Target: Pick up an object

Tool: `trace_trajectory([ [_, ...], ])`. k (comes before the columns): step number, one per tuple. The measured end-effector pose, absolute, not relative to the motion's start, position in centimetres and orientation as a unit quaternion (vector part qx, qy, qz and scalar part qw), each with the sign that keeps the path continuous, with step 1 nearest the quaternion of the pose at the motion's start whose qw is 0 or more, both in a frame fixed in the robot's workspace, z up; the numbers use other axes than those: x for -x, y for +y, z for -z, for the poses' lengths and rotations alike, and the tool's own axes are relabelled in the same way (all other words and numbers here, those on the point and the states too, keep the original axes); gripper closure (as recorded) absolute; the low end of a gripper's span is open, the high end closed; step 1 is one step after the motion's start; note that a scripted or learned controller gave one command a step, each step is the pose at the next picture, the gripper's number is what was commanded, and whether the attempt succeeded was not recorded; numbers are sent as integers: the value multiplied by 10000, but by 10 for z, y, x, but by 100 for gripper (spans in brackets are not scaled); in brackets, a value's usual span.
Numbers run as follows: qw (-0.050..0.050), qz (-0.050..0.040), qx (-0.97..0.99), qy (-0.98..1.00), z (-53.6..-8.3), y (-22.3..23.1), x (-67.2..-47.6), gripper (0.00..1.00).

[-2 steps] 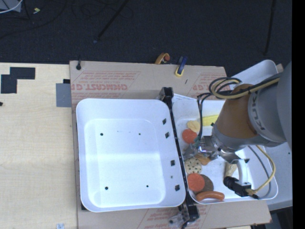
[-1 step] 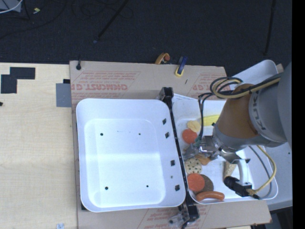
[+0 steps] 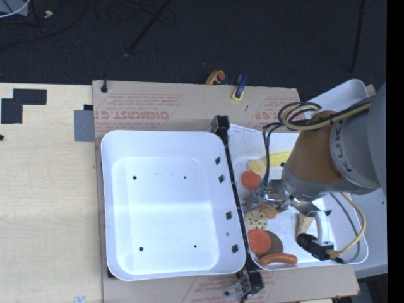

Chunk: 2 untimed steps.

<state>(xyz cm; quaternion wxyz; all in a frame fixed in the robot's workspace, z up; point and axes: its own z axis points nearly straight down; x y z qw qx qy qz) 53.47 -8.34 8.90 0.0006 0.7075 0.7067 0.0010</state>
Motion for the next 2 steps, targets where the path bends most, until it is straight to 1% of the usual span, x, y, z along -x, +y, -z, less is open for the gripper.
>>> trace_trajectory([
  [2,6,-10,-7075,7067,-89,-83,-535,0],
])
